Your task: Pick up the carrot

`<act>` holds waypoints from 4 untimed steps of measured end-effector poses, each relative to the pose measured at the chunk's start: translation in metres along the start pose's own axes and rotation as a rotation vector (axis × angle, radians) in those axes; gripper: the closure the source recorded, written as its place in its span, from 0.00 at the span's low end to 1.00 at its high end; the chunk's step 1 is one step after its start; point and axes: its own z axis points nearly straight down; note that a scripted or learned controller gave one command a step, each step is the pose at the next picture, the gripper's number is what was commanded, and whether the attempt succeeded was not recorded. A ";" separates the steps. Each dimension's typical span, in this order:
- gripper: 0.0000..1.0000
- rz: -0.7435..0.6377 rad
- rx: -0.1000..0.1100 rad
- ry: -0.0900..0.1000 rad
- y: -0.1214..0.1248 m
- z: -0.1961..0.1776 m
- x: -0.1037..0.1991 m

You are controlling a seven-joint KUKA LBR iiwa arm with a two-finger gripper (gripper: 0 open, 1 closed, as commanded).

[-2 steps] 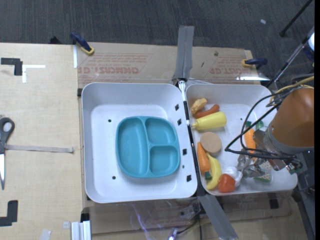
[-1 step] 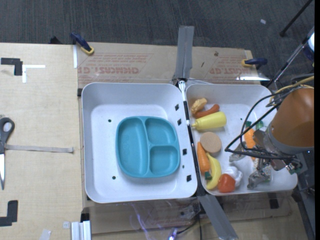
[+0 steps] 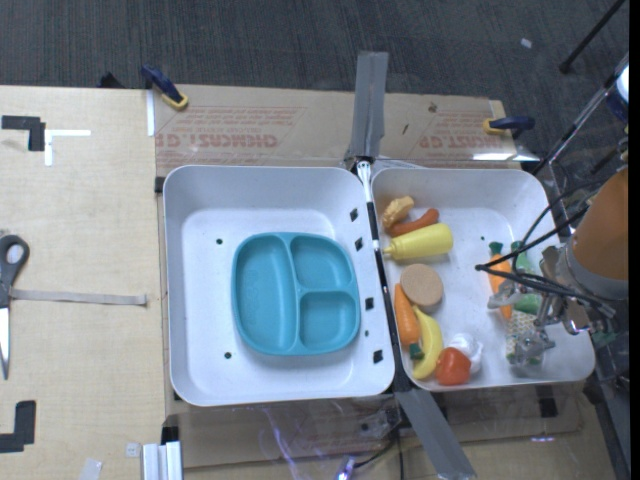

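Reaching arm: you see the arm come in from 3 o'clock, and the gripper (image 3: 527, 340) hangs low over the 4 o'clock part of the right bin (image 3: 470, 193).
Carrot: the orange piece with a green top (image 3: 497, 286) looks like the carrot. It lies in the right bin near the 3 o'clock wall, and cables partly hide it.
Carrot and gripper: the carrot is just beside the gripper, at its 10 o'clock. You cannot tell if they touch.
Grip: you cannot tell if the gripper is open or closed. The wires and metal parts blur together there.
Other food: a long orange piece (image 3: 405, 313), a banana (image 3: 430, 338) and a yellow bottle (image 3: 420, 241) sit on the 9 o'clock side of the same bin. Mind the long orange piece, as it could be taken for the carrot.
Left bin: a blue tray (image 3: 297, 293) lies in it.
Done: the arm seems close to the carrot.
Left to do: the carrot looks still down in the bin, so grabbing and lifting are likely still to come.
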 end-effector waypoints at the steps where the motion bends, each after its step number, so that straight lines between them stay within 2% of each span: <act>1: 1.00 -0.004 0.001 -0.005 0.001 -0.010 -0.003; 2: 1.00 -0.448 -0.003 0.001 0.045 0.001 -0.027; 3: 1.00 -0.445 -0.001 -0.006 0.045 -0.010 -0.030; 4: 0.00 -0.445 -0.001 -0.006 0.045 -0.010 -0.030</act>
